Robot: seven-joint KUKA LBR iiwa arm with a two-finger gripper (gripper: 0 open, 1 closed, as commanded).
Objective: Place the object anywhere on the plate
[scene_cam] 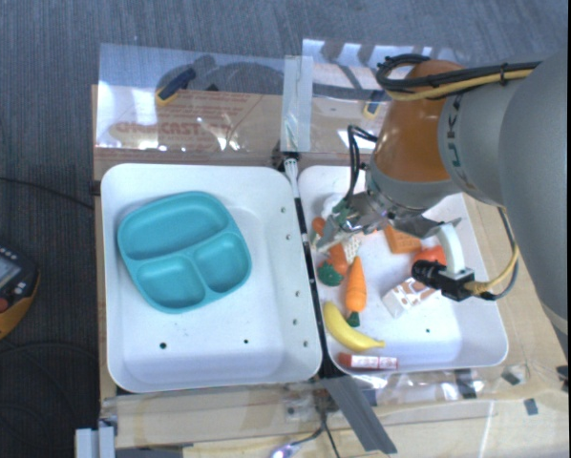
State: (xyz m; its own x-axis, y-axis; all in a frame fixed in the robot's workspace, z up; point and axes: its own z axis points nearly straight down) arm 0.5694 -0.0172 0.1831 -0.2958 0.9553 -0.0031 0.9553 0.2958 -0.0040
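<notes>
Pincer (345, 219) low over right bin's (476, 346) upper-left part, fingers' state cannot be told | plate (183, 249), teal, three compartments, in left bin (161, 361), upper-left area | carrot (355, 284) just below pincer, right bin's left side | banana (348, 327) near right bin's lower-left corner | orange wedge (403, 239) right of pincer.

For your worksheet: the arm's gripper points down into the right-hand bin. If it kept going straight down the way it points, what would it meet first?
Most likely the small orange-and-green toy pieces lying just under the gripper, beside the toy carrot. Depth is hard to judge from this slanted view, so it could instead reach the bin's floor next to them.
</notes>
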